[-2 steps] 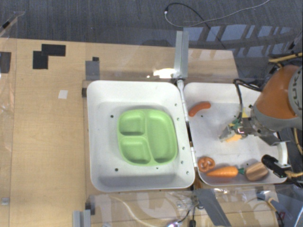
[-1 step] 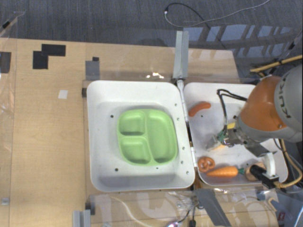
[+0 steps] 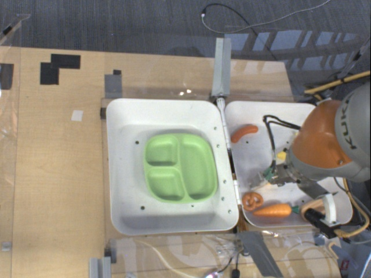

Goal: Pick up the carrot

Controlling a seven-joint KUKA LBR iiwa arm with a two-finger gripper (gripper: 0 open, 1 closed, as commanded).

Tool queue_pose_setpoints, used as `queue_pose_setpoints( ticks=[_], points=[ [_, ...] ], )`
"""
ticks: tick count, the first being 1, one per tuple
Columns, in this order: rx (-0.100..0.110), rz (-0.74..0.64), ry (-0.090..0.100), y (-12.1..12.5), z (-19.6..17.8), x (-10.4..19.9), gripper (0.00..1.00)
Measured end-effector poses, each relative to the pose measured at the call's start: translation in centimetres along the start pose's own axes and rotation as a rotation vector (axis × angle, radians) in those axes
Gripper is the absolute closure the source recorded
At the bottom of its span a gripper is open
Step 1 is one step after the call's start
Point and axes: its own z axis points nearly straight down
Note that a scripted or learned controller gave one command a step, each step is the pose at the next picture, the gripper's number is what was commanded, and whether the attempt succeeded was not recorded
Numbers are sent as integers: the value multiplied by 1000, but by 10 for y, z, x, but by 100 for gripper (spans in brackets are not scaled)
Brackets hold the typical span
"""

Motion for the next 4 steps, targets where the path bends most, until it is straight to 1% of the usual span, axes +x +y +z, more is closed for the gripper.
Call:
queue_pose_setpoints(
  ticks=[1, 2, 3, 4],
  points=[
    [19, 10, 10, 7, -130, 49, 100],
    [26, 176, 10, 16, -91, 79, 100],
    [26, 459, 5, 105, -90, 60, 100],
    [26, 429, 5, 63, -91, 48, 100]
  ],
)
